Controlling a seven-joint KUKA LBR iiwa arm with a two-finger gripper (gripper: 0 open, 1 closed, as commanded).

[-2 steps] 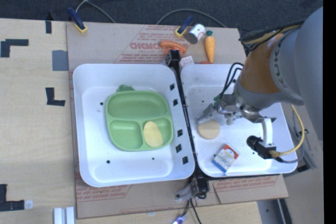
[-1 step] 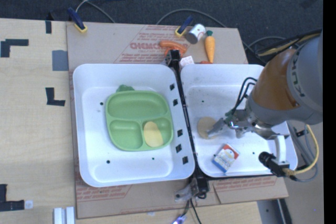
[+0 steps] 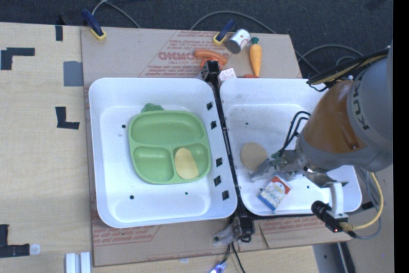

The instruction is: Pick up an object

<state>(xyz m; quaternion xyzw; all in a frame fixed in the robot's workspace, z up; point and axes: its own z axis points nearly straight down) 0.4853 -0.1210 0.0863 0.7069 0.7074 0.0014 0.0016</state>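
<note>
In the left bin (image 3: 105, 137), a green divided plate (image 3: 169, 145) sits near the middle, with a yellow oval piece (image 3: 186, 163) in its lower right compartment. White floor shows on all sides of the plate, widest below it. A black divider (image 3: 220, 137) runs between the 2 bins.

In the right bin (image 3: 255, 105), a tan round disc (image 3: 253, 154) lies flat near the left wall. Just below and right of it is a small red, white and blue packet (image 3: 275, 192), tilted, close to the bin's lower rim. The gripper (image 3: 265, 167) sits low between these 2 things, with its tips near the disc's lower right edge and just above the packet. Nothing shows between its fingers, so it holds nothing; the finger shapes blur, and I cannot tell if they are spread or closed.

The likely target is the disc or the packet. The packet looks the better choice, since it has some height to grip, while the flat disc gives the fingers little to catch. A good try would centre over the packet, turn to span its short side, then close fully before lifting.

Room is tight. The lower rim is close to the packet, and the bulky grey and orange arm (image 3: 339, 124) covers the bin's right side. The upper half of this bin is open floor, the clearest way for lifting away.

Behind the bins, on the cardboard, lie a toy carrot (image 3: 255, 58) and other small things.
</note>
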